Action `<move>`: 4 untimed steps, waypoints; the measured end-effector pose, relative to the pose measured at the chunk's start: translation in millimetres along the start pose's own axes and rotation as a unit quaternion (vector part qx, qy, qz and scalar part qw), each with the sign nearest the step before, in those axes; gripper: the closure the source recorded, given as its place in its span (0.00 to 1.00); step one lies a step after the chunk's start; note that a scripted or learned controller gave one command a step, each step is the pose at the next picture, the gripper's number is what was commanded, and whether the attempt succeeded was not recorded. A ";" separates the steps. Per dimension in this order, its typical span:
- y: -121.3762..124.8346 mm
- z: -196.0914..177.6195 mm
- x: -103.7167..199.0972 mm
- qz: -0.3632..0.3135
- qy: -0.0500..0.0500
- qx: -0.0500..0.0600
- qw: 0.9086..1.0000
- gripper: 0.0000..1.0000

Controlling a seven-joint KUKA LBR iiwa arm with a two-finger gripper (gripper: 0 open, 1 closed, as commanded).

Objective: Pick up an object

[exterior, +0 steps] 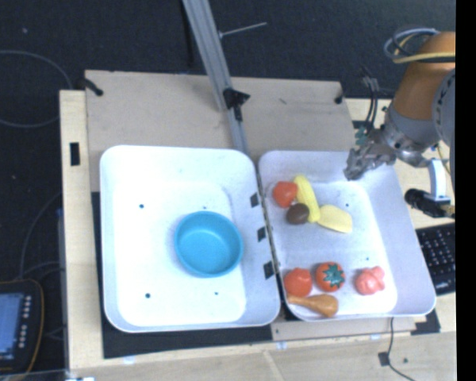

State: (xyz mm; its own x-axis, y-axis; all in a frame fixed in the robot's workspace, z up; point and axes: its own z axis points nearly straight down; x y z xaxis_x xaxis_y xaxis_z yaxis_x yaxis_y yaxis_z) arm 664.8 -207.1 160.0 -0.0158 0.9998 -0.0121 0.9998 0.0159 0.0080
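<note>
The right bin (pixel 389 213) holds several toy foods. At its upper middle lie a yellow banana (pixel 306 195), a red-orange fruit (pixel 284 193), a small brown one (pixel 298 213) and a pale yellow wedge (pixel 335 219). Along its front lie a red tomato-like piece (pixel 298 281), a red piece with a green top (pixel 329 275), a pink-red piece (pixel 369 280) and a tan drumstick shape (pixel 319 303). My gripper (pixel 357 167) hangs over the bin's upper right corner, away from all of them, with nothing visibly in it.
A blue bowl (pixel 209 243) sits in the left bin (pixel 127 213). A slanted metal post (pixel 214 62) rises behind the bins. A black keyboard (pixel 438 254) lies at the right, and a small screen (pixel 8 324) at the lower left.
</note>
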 end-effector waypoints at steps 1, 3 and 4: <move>3.0 -52.5 -10.1 0.005 0.007 0.001 1.000 1.00; -0.6 -115.5 -8.7 0.001 0.007 0.001 1.000 1.00; 0.9 -117.7 40.6 0.004 0.007 0.004 1.000 1.00</move>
State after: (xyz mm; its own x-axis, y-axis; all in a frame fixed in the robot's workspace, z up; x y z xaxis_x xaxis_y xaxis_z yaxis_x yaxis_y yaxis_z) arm 664.1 -165.1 277.1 -0.0087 1.0000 0.0025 1.0000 0.0087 0.0002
